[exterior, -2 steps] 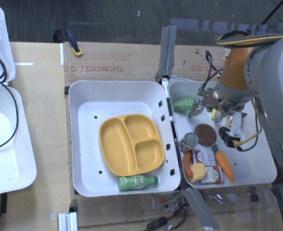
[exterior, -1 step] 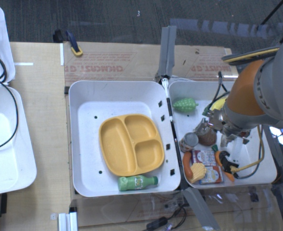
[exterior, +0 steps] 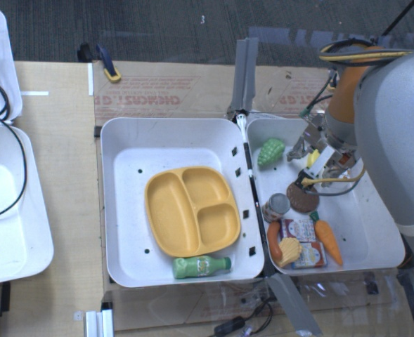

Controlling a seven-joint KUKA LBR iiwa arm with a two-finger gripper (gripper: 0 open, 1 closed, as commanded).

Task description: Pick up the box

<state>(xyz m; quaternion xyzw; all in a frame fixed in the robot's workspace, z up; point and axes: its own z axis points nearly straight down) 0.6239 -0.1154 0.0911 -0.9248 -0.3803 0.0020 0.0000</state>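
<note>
**Box sits in front of the pincer, packed in tight**

I see the pincer [exterior: 311, 159] hanging over the back half of the right bin [exterior: 367, 220]. I cannot tell if it is released or clenched, and I see nothing held in it. The box [exterior: 303, 239] lies flat on the bin floor. From the pincer it is toward the front rim, lower in my view and a tiny bit to the view's left. A brown round thing [exterior: 303, 201] lies between the pincer and the box, touching the box's far edge or just beside it. The box looks nearly square from up here, so I cannot pick out a long side. A carrot [exterior: 327, 241] lies along its edge on the view's right. An orange toy [exterior: 273, 239] lies along the other edge, and a yellow piece [exterior: 289, 250] rests on its near corner. I think the pincer must go forward past the brown thing, then come down on the box's bare middle. The close neighbours could get grabbed by mistake.
</note>
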